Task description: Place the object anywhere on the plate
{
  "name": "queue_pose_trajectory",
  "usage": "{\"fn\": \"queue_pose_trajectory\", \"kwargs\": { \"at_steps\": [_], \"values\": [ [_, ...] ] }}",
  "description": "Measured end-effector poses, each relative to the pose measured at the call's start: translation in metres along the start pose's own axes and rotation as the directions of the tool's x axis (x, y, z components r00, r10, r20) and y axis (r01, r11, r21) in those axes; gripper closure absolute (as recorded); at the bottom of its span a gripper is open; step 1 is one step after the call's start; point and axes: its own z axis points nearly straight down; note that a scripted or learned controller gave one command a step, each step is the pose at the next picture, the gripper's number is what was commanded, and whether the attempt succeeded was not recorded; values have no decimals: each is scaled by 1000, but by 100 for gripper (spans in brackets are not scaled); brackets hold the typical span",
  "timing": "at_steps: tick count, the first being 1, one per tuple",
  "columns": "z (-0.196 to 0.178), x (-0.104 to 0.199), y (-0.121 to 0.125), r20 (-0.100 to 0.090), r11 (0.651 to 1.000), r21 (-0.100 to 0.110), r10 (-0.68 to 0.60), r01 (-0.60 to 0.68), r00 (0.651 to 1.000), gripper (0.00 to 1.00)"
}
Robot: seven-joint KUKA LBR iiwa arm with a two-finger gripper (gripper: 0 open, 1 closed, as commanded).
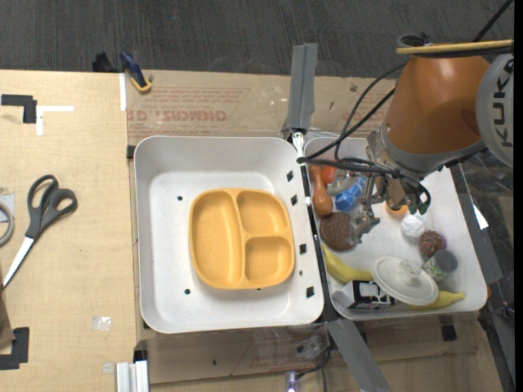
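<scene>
At the near edge of the right white bin (467,219) lies a yellow banana (343,269), with a round white plastic lid (404,278) resting over it toward the near right corner and a black-and-white printed card (364,296) just beside it at the near wall. A little farther in, a dark grey round piece (444,261) and a maroon ball (431,242) sit close together by the right side. A brown, rough-skinned round object (336,230) rests near the bin's left wall, touching the banana's upper end.

The two-finger gripper (365,216) hangs just to the right of that brown object, its tips low in the bin; whether its fingers are parted or closed cannot be made out. Beyond it lie a blue crumpled object (350,195), an orange-red piece (323,196) by the left wall, and small white and orange bits (411,224) to the right.

In the left white bin (155,243), the yellow three-compartment plastic plate (242,238) sits at the centre, well apart from the gripper.
</scene>
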Motion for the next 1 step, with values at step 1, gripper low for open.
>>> {"fn": "queue_pose_trajectory", "kwargs": {
  "at_steps": [1],
  "values": [
    [-9,-2,0,4,1000,0,3,-3,1000,100]
  ]
}}
